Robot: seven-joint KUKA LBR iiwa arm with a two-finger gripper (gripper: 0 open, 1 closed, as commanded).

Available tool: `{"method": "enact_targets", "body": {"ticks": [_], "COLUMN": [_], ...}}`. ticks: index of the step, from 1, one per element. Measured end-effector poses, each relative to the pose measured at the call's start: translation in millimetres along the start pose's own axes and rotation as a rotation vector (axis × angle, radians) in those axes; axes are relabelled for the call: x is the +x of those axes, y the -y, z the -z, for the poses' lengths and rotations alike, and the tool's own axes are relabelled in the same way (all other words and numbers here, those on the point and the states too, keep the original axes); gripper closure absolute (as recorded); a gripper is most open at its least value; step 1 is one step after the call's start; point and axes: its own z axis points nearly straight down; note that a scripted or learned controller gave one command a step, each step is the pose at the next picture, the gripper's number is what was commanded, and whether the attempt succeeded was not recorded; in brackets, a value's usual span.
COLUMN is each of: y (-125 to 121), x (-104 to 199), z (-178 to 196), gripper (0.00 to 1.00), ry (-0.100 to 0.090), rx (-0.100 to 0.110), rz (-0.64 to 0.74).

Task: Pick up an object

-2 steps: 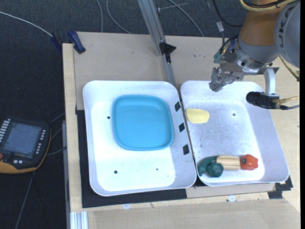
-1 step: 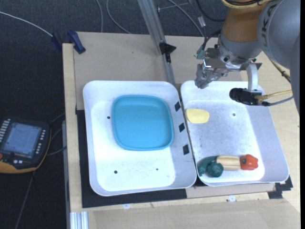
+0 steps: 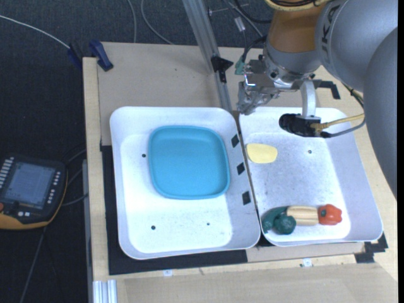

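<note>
The tool (image 3: 251,100) hangs over the far rim of the right bin (image 3: 309,175), close to the divider. Whether it stands apart or together I cannot tell from this angle. Nearest below it lies a yellow piece (image 3: 261,153), flat on the bin floor just beside the divider, and it looks the likeliest pick. It seems light, smooth and probably slippery plastic. Its long axis runs left to right across the view, so a pinch across the short width should suit. Well apart, at the near wall, a green piece (image 3: 279,223), a tan piece (image 3: 303,215) and a red piece (image 3: 329,214) touch in a row. A blue tray (image 3: 189,161) sits in the left bin (image 3: 183,226).
</note>
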Motion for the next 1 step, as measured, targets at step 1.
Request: {"method": "enact_targets", "body": {"ticks": [1], "y": [-10.5], "x": [60.2], "z": [-9.0], "gripper": [1.00], "ry": [0.000], "rx": [0.002], "rz": [0.000]}}
